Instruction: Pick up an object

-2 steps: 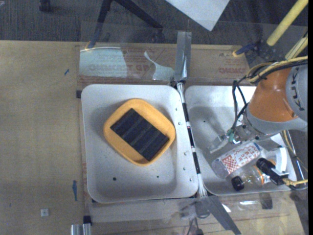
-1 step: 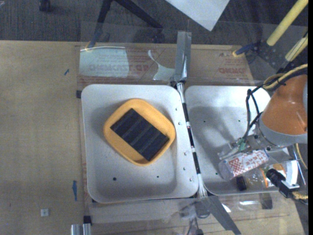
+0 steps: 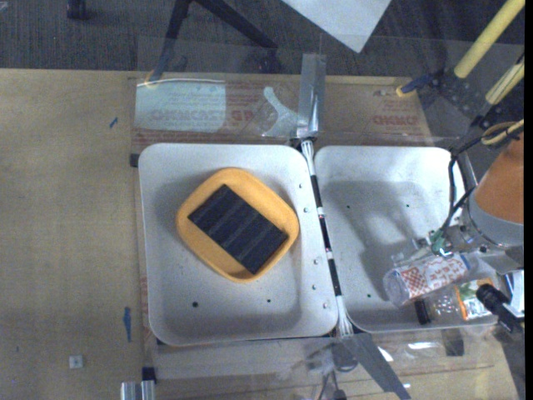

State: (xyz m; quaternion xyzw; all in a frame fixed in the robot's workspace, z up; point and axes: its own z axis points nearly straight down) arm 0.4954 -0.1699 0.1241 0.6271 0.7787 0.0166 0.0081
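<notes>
Two shallow white bins sit side by side on the bench. The left bin point(image 3: 158, 307) contains one item — an orange-yellow, rounded-square object point(image 3: 237, 224) with a dark ribbed panel on its top face, lying flat and turned at an angle, roughly at the bin's centre and clear of all four walls.

The right bin point(image 3: 375, 182) holds its contents in the near right corner. A cylindrical container point(image 3: 425, 277) with a red-and-white printed label lies on its side, its rounded end toward the bin's centre. Just beside it, nearer the front wall, lies a small clear bottle point(image 3: 450, 305) with a dark cap and a green-and-white label at its right end.

The arm point(image 3: 504, 198) enters from the right, its orange band visible at the frame edge. The gripper point(image 3: 443, 244) hangs low over the right bin's right side, directly above the cylindrical container and appearing to meet its upper edge. The pincer's opening cannot be told from this angle — nor whether it has hold of anything.
</notes>
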